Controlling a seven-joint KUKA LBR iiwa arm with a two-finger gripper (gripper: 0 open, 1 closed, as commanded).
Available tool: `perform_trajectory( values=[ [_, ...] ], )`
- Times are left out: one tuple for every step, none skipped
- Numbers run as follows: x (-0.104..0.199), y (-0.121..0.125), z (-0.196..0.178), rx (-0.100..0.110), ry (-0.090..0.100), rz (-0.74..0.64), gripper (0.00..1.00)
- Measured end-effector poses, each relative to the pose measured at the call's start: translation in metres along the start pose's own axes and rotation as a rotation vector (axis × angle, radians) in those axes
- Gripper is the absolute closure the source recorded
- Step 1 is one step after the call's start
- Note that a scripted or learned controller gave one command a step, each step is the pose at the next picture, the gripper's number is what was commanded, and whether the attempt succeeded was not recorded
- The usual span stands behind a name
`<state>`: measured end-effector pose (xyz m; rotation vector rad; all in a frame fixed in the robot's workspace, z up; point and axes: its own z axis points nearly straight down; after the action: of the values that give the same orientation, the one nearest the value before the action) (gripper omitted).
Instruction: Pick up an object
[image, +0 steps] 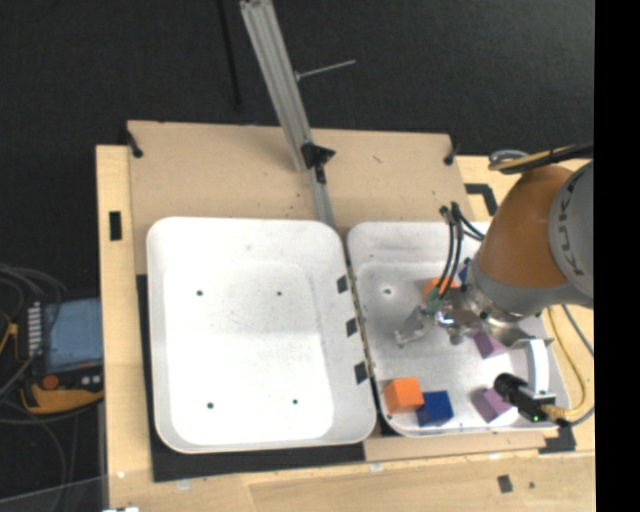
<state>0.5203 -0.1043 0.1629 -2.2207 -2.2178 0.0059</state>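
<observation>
Arm (530, 240) hides orange object (437, 288) (partly).

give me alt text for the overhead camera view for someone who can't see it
A grey and orange robot arm reaches from the right over the right white bin, its gripper low inside. An orange block, a blue block and two purple blocks lie near the front. The left white bin sits alongside.

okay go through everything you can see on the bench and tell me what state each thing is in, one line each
Gripper: low over the right bin, nothing seen held.
Orange block: lying in the right bin, against the blue block.
Blue block: lying near the bin's front wall.
Purple block: lying beside a black object.
Right bin: holds the blocks.
Left bin: flat on the bench.
</observation>
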Motion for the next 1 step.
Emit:
perform_trajectory(
  values=[
    [0.0014,0.0063,0.0601,0.000,0.000,0.001,0.00]
  ],
)
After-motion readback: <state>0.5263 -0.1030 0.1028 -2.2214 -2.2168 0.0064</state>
